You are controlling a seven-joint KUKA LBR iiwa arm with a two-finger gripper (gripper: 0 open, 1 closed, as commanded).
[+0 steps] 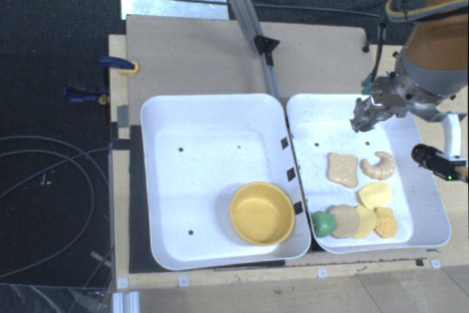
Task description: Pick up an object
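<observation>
While the gripper (363, 119) hangs over the upper part of the right bin (429, 179), nothing is seen between its fingers, and whether they are spread or pressed together cannot be told at this slant. The candidate objects are found lower in the same bin: a tan toast piece (341, 168) and a croissant (379, 166) nearest the gripper, then a yellow wedge (374, 195), a round tan piece (343, 220), a green piece (322, 223) and a waffle-like piece (385, 223) crowded near the front wall. A yellow bowl (261, 212) is noted in the left bin (183, 157).

Risks are judged as follows — the flat items may slip from a pinch, the front cluster may be disturbed or two pieces caught together, and a descent from the present position would close on bare bin floor.
</observation>
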